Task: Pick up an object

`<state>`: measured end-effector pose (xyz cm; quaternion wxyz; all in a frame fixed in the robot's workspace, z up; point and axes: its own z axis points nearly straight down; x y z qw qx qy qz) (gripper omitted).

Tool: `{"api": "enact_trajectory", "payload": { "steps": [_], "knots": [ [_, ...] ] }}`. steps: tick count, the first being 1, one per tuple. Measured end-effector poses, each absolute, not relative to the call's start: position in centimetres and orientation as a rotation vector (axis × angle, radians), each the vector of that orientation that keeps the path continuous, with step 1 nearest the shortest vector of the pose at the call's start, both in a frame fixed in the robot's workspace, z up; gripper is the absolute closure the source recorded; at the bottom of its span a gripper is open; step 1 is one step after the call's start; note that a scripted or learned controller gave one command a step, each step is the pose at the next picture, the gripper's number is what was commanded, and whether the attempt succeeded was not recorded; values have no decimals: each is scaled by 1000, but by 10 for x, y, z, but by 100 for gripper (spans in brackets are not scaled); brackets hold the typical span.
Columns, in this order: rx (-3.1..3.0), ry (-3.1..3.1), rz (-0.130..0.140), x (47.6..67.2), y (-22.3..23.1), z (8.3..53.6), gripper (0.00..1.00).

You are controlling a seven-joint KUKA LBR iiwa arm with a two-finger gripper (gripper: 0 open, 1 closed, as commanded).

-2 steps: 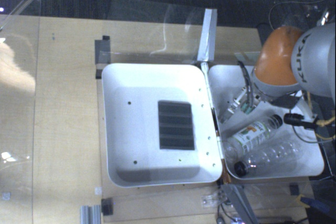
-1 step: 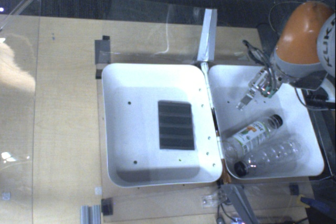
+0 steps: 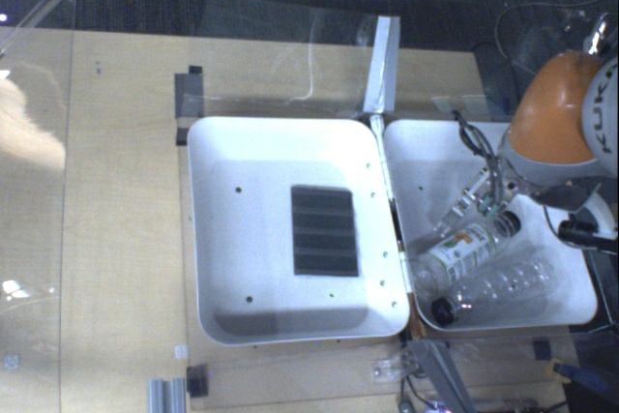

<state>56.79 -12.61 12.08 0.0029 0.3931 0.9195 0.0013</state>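
Down at four o'clock, the right bin [image 3: 580, 305] holds a clear plastic bottle [image 3: 462, 251] lying tilted, with a second clear bottle [image 3: 503, 287] beside it; the gripper [image 3: 481, 198] hovers just above, whether apart or together I cannot tell; a dark ribbed pad [image 3: 324, 230] lies in the left bin [image 3: 222, 208]; pale wooden bench [image 3: 106, 237] underneath.

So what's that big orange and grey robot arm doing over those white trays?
The grey robot arm with the orange band is reaching down into the right shallow white bin. Its two-finger gripper is low over a pile of see-through plastic bottles, right by the clear bottle with a green and white label. A clear bottle with a black cap lies beside it. The left white bin has a dark ribbed rectangular pad lying flat in it.
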Motion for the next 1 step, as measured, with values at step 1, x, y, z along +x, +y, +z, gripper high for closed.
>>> {"api": "enact_trajectory", "payload": {
  "steps": [1],
  "knots": [
    [1523,2736,8,579,-118,89,0]
  ]
}}
